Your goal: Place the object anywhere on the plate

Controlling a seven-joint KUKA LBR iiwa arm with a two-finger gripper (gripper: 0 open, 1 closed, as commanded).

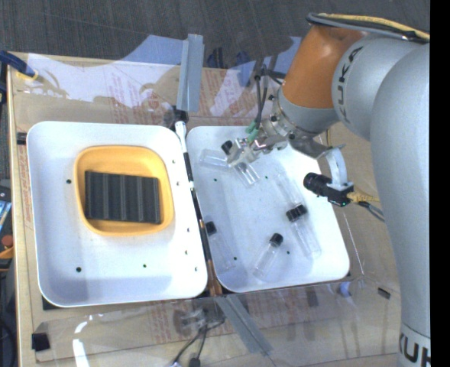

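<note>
hand [238,153] | low over right bin [331,262] | beside clear vial [212,159]

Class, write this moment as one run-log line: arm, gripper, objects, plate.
arm: over right bin | gripper: low at bin's far left, fingers unclear | clear vials: lying in right bin | yellow plate: left bin, holds dark ridged insert only

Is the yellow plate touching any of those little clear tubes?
Apart. The camera view shows the yellow plate in the left bin, the tubes lying in the right bin.
</note>
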